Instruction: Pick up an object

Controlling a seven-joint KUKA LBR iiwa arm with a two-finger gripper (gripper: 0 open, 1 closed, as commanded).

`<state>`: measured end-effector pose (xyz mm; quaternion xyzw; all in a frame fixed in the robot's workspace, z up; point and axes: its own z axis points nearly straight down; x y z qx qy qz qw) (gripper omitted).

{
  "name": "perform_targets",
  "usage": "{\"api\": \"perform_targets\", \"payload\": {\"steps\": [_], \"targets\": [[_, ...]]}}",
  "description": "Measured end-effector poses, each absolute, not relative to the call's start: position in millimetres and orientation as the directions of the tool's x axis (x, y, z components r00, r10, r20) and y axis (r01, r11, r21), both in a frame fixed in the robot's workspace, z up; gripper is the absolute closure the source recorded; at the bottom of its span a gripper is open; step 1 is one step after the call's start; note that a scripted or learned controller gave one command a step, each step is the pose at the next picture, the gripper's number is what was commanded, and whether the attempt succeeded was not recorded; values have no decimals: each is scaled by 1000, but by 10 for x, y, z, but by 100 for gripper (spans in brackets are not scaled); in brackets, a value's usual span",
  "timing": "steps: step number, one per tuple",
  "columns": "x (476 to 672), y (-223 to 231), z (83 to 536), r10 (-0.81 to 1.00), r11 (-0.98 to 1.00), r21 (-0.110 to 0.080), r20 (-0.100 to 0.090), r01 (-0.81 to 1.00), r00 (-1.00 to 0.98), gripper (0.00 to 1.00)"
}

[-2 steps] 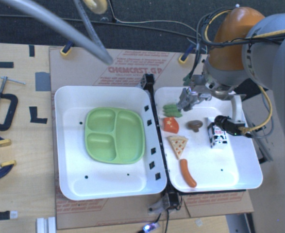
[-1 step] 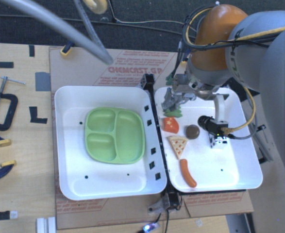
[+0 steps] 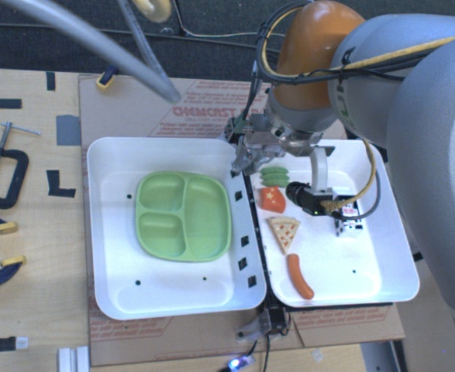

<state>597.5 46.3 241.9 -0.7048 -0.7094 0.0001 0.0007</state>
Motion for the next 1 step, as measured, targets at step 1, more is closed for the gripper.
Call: {"api": "perform_targets", "payload": {"steps": [1], "targets": [[5932, 937, 2440, 1000, 6, -2, 1, 1000, -6, 100]]}}
